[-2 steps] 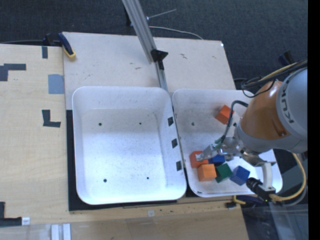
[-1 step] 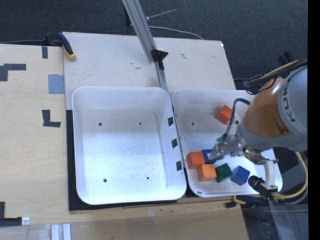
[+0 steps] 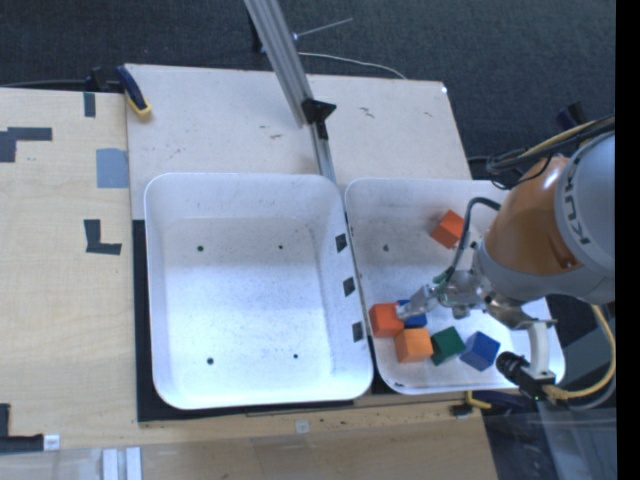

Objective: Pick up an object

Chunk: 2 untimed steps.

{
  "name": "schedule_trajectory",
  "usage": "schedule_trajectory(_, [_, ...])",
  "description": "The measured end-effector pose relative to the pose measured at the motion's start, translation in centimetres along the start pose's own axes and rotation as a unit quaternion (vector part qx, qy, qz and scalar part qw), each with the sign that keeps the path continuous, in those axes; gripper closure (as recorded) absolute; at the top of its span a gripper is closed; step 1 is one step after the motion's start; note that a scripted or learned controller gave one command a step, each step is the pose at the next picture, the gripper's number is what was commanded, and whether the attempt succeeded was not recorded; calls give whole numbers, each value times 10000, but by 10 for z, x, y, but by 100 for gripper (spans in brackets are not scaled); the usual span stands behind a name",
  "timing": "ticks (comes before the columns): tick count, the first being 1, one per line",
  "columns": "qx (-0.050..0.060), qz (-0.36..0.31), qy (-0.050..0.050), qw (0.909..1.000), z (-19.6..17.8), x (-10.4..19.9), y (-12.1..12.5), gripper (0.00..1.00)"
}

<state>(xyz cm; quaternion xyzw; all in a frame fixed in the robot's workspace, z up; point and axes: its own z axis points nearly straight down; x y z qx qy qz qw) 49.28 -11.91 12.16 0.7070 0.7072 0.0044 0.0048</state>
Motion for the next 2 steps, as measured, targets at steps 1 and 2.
schedule_trajectory(1, [-106,4,-52,9999,14,-83,67,0])
schedule_trajectory(2, [16,-17,-13,10000,26,-60,48,0])
